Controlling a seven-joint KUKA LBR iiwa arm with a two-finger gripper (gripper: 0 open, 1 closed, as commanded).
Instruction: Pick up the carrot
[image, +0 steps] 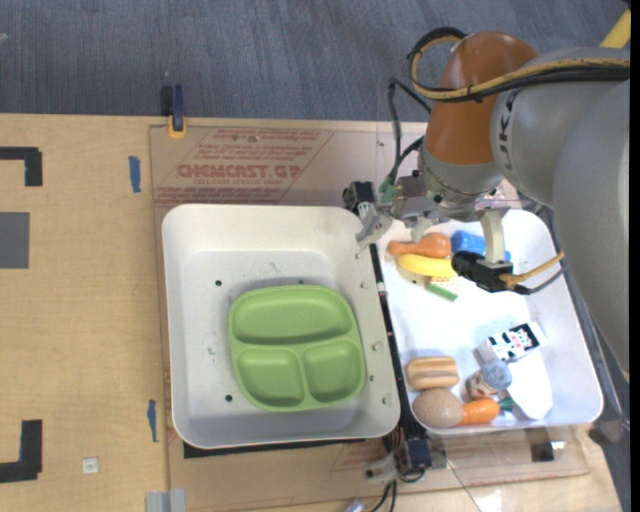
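**Desk:** Overhead, the claw (415, 212) hangs at the far left corner of the right-hand bin (572, 330). What should you worry about?

**Bench:** Mistaken identity. Just below the claw lies a stubby orange piece (432, 245), touching a banana (424, 266), with a blue block (468, 243) close to its right. What you would likelier call the carrot (481, 411), orange with a touch of green at one end, sits well apart from the claw, down at the bin's near edge. A descent from this spot would probably land on the wrong orange thing, or on the banana.

**Desk:** And if you steer it to the near edge?

**Bench:** Crowding, in my judgement. That carrot lies pressed against a tan, egg-shaped lump (438, 408) and just beside a small grey toy (492, 378), with the bin wall right behind. A closing claw could catch a neighbour or nudge the carrot aside.

**Desk:** Is the claw spread or pinched together?

**Bench:** You cannot tell; the wrist (462, 165) sits over it. The wrist also covers part of the stubby orange piece, so its true shape stays uncertain.
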